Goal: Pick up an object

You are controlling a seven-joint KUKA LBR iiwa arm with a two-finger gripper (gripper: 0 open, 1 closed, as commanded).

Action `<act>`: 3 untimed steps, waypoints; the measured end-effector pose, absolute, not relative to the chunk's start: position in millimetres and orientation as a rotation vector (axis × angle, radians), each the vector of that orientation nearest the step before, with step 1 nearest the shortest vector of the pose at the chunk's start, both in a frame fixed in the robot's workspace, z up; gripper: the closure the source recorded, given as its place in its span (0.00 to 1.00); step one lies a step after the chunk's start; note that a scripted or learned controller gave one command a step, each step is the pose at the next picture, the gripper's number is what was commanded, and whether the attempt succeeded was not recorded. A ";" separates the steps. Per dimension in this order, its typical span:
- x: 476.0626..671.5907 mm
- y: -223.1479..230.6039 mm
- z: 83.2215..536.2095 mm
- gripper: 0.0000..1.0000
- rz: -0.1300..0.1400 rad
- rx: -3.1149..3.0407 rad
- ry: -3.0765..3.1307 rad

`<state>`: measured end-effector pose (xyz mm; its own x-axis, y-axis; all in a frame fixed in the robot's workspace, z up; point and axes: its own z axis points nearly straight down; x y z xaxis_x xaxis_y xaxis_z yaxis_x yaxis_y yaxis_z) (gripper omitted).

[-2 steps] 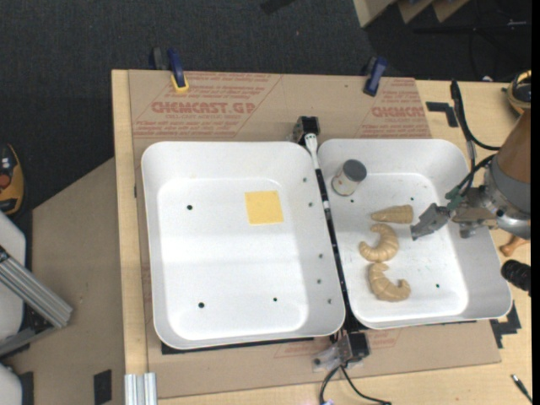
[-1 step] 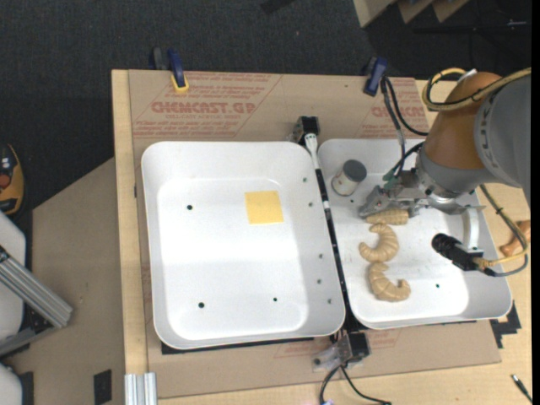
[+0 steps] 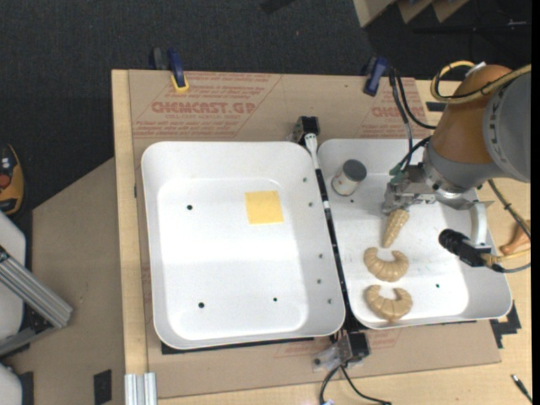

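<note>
- Tan and ridged, a cone-shaped pastry (image 3: 394, 225) hangs point-up beneath the gripper (image 3: 403, 199) in the camera view, over the right bin (image 3: 481, 298); its upper tip seems caught between the fingers, though the contact itself is hard to make out.
- Two croissants (image 3: 387, 263) lie lower in the same bin, one nearer the front rim; a small grey-capped cylinder (image 3: 349, 175) stands near the back-left corner.
- A yellow square (image 3: 263, 207) rests flat in the left bin (image 3: 169, 175).
- Judged step: the grasp looks made, and lifting comes next. That calls for a straight, slow rise, since the hold on the narrow tip looks slight.
</note>
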<state>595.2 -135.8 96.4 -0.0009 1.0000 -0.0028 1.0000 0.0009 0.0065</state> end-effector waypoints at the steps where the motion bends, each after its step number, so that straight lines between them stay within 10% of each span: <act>1: 643.6 -31.7 228.3 1.00 0.020 2.201 2.226; 2: 667.2 39.0 182.5 1.00 0.004 2.213 2.230; 3: 663.8 72.9 399.4 1.00 0.027 2.206 2.218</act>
